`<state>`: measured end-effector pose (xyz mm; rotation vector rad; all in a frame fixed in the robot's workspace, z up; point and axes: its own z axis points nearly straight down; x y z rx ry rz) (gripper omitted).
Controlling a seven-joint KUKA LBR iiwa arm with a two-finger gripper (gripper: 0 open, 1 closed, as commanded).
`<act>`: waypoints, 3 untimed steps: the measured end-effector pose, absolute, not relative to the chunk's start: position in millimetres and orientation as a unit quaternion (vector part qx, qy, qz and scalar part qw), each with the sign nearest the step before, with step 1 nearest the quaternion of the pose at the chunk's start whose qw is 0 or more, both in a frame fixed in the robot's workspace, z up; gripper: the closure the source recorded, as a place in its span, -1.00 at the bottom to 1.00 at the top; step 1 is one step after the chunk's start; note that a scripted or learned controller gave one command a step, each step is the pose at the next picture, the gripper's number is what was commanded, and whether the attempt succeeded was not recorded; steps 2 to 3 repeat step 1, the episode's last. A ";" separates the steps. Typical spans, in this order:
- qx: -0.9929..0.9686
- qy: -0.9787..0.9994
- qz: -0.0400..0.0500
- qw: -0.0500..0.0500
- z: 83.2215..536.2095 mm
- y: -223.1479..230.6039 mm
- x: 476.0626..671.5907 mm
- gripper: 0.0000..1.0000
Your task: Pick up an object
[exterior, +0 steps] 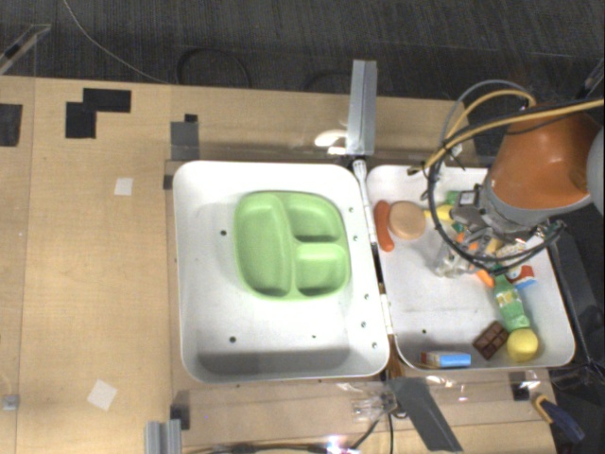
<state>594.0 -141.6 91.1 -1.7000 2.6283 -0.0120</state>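
- Nearest, along the right bin's point(408, 343) front wall: blue-capped tube point(446, 358), brown block point(491, 340), yellow ball point(523, 345).
- Ball looks light, smooth, likely to roll; pinch across its middle.
- Mid-bin, the gripper point(452, 261) hangs low; released or clenched, I cannot tell.
- Farther left: tan disc point(407, 221), green tray point(289, 244).

Small toys lie scattered in the right bin point(416, 343): yellow lemon point(523, 344), brown block point(491, 340), tan round piece point(407, 221)
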 end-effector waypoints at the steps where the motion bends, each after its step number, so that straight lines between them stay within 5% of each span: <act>1: -0.547 0.837 -0.005 0.008 91.5 -142.4 591.6 -1.00; 3: -0.547 0.837 -0.005 0.008 91.5 -142.4 591.6 -1.00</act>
